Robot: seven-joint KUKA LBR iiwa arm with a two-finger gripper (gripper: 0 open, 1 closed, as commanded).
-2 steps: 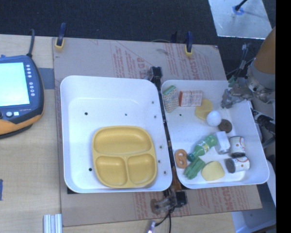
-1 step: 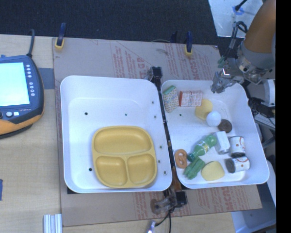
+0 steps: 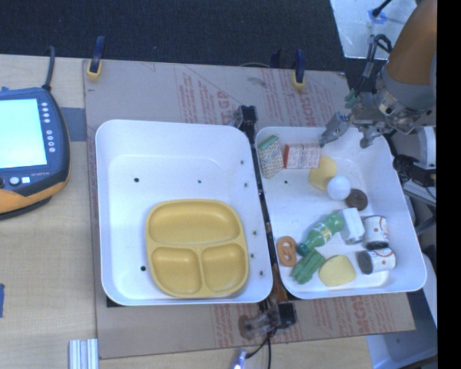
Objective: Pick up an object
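Overhead, the left bin (image 3: 123, 148) holds a yellow tray (image 3: 196, 246). Toys crowd the right bin (image 3: 396, 198): green bottle (image 3: 323, 228), white ball (image 3: 338, 187), pretzel (image 3: 286, 250); small dark pieces are hard to identify. Cut off at the right edge, the arm (image 3: 411, 48) leans over that bin's far corner, gripper (image 3: 352, 133) spread apart, clasping nothing.

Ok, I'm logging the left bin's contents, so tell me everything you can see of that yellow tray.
The yellow tray is a shallow, rounded-corner plate that looks like matte plastic. It has three compartments: one wide section across the far side and two smaller ones along the near side, with nothing in them. It lies flat and upright on the floor of the left bin, toward its near right part, close to the near wall.
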